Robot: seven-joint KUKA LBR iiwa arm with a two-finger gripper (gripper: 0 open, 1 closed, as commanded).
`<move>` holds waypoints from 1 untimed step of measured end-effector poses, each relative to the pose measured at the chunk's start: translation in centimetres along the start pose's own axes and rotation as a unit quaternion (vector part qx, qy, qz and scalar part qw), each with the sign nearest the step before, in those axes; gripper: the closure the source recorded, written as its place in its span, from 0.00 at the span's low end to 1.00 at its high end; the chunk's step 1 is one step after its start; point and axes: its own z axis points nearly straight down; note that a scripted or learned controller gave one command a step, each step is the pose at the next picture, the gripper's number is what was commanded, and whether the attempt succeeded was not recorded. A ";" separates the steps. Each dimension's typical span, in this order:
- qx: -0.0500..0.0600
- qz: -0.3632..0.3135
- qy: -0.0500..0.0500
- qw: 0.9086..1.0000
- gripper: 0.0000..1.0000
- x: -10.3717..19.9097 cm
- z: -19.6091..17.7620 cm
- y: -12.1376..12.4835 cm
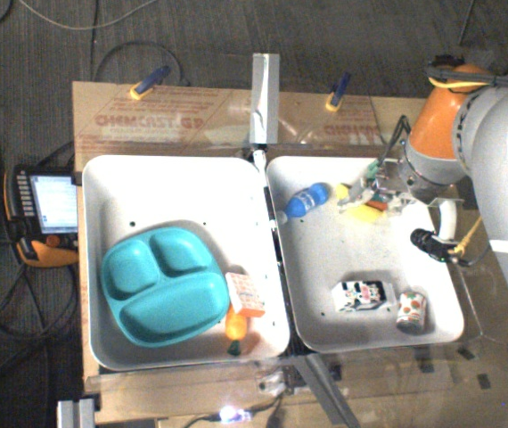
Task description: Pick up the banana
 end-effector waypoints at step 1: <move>0.033 -0.008 0.008 0.999 0.00 -0.6 0.4 2.8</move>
